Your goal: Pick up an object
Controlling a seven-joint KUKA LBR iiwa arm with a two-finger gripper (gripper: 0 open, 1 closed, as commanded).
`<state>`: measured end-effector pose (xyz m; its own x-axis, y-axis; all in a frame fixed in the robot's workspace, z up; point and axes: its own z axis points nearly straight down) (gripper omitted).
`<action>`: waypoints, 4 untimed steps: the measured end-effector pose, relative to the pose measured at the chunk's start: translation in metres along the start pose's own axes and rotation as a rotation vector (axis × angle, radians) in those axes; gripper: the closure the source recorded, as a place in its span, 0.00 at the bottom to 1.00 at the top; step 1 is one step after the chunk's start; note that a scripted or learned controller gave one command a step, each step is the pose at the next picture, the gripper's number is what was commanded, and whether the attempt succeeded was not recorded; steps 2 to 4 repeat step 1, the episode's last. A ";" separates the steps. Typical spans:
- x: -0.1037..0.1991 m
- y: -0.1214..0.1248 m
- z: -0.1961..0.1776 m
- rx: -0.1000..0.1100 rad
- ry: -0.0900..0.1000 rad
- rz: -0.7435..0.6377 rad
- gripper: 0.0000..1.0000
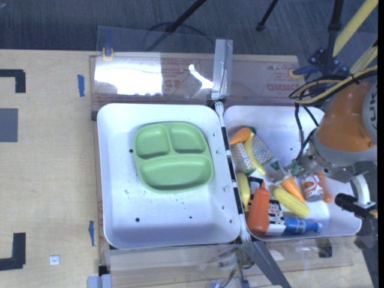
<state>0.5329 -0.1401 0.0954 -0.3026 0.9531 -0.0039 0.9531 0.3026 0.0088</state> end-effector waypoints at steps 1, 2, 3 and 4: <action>0.021 0.010 -0.111 0.010 0.003 0.058 1.00; 0.021 0.010 -0.111 0.010 0.003 0.058 1.00; 0.021 0.010 -0.111 0.010 0.003 0.058 1.00; 0.021 0.010 -0.111 0.010 0.003 0.058 1.00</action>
